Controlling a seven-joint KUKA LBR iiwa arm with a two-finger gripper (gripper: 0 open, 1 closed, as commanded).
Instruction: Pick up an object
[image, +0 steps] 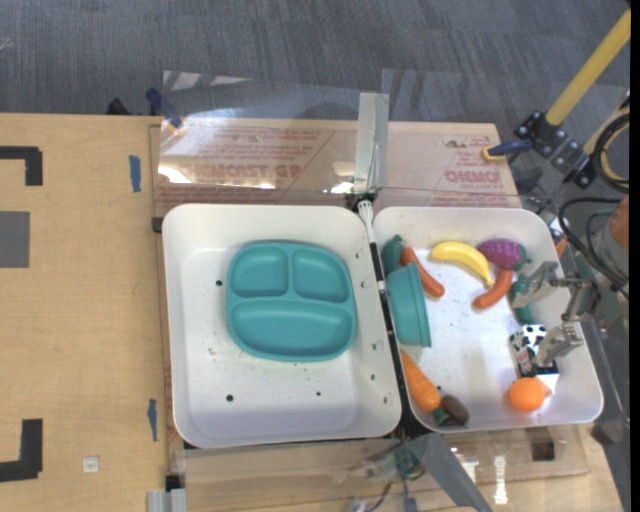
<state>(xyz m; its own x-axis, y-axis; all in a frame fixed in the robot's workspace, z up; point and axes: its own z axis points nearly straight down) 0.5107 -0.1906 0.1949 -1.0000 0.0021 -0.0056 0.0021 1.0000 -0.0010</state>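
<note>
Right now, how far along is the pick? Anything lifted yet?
Nothing looks lifted. The gripper is low at the right side of the right bin, with nothing visibly between its fingers. The banana, purple grapes, orange and black-and-white toy lie on the bin floor; the teal tray sits in the left bin. Grasping and lifting remain.

A single fixed camera looks down on the bench (80, 300) from above at a slant, far enough back to take in both white bins whole. The left bin (190, 330) sits near the middle of the picture and the right bin (575, 400) toward the right side. Beyond the bins' far edge the view reaches a strip of grey floor (300, 40) along the top.
</note>
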